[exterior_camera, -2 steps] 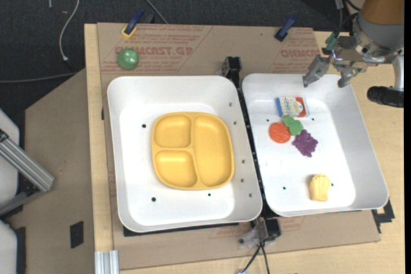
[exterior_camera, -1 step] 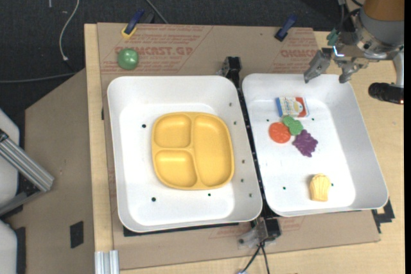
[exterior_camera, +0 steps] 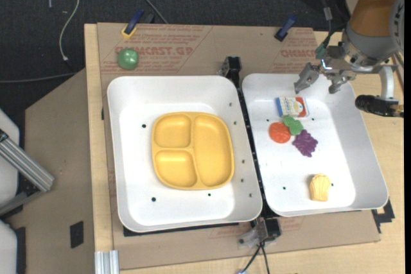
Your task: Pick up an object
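My gripper point(exterior_camera: 321, 81) hangs over the back of the right bin point(exterior_camera: 359, 138), its two fingers spread open with nothing between them. Just below it in that bin lies a small blue, white and red box point(exterior_camera: 290, 106). In front of the box sit a green toy point(exterior_camera: 293, 125), an orange-red round toy point(exterior_camera: 279, 133) and a purple bunch of grapes point(exterior_camera: 306, 143), close together. A yellow toy point(exterior_camera: 319, 187) lies alone near the bin's front.
The left bin point(exterior_camera: 128, 157) holds a yellow divided plate point(exterior_camera: 192, 150). A green ball point(exterior_camera: 128, 59) rests on the cardboard behind the left bin. Blue clamps point(exterior_camera: 133, 24) point(exterior_camera: 286, 27) grip the board's back edge.
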Tool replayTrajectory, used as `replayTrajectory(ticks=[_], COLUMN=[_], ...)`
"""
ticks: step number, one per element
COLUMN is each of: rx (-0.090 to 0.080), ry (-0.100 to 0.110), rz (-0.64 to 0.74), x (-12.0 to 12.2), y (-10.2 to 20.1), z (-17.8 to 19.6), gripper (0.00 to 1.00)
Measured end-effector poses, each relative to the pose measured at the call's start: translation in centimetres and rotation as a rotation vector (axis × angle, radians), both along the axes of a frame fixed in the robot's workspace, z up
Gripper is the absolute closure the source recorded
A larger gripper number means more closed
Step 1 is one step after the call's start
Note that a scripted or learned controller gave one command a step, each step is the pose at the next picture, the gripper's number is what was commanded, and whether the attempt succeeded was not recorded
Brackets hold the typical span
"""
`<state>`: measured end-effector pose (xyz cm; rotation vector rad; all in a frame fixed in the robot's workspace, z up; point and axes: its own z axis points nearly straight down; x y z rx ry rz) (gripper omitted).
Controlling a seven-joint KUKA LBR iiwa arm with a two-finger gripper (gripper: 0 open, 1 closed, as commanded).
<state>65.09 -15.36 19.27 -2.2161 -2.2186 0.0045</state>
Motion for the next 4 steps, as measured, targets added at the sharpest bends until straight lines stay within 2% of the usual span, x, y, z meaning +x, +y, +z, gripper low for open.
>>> replayTrajectory(ticks=[2, 3, 4], rx=[0.001, -0.006, -0.004], ry=[-0.006, -0.019, -0.013], rz=[-0.001, 0.000, 0.000], x=[0.8, 1.1, 0.7], y=[-0.6, -0.9, -0.7], z=[-10.3, -8.4, -2.1], gripper=[0.00, 1.00, 1.00])
